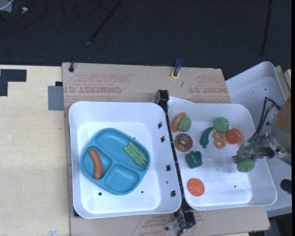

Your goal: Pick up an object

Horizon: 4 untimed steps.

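Toy food lies spread in the right bin (pixel 246 196), and the pincer (pixel 244 156) is low at this bin's right side. Directly below the pincer, touching it, sits a round green toy (pixel 245 165); I cannot tell if this piece is between the fingers or only under them, and I cannot tell if the pincer is apart or together. The arm (pixel 278 144) comes in over the bin's right rim.

Left of the pincer, near the back of the bin, a red tomato (pixel 233 136) lies just beside a small yellow pretzel (pixel 219 140), and a green leafy vegetable (pixel 221 125) lies behind them. A dark green pepper pod (pixel 206 136) is more to the left. Near the bin's left wall are a chocolate donut (pixel 183 142), a green bell pepper (pixel 193 159) in front of it, and at the back an orange and green piece (pixel 181 123). An orange slice (pixel 196 187) lies alone toward the front.

The left bin (pixel 83 113) holds a blue divided plate (pixel 119 178). A sausage (pixel 95 163) lies in its left compartment, and green beans (pixel 135 152) lie in the right one. Both bins stand on cardboard (pixel 137 85) on the light wooden bench (pixel 24 151).
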### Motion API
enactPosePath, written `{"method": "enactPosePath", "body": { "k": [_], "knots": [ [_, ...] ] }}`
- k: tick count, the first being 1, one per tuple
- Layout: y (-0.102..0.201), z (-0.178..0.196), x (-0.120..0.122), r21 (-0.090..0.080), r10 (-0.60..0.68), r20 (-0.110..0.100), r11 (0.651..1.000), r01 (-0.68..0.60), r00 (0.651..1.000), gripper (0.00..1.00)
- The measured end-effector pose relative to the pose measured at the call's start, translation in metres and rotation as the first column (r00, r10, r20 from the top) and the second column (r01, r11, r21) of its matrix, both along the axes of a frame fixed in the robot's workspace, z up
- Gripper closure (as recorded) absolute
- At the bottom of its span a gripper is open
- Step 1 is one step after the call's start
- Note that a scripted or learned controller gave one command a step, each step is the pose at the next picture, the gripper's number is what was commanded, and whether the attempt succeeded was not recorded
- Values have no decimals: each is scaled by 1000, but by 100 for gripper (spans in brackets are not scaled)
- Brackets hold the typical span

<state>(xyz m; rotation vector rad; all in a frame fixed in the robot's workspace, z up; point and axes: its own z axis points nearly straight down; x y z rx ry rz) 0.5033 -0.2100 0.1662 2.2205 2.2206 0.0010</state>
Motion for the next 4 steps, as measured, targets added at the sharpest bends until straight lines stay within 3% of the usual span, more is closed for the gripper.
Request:
{"method": "enactPosePath", "body": {
  "k": [1, 2, 4],
  "knots": [
    [7, 57, -4, 0, 1, 0, 1000, -1, 1000, 100],
    [7, 61, -4, 1, 2, -2, 1000, -2, 1000, 100],
    [110, 74, 15, 2, 4, -3, 1000, -4, 1000, 100]
  ]
}}
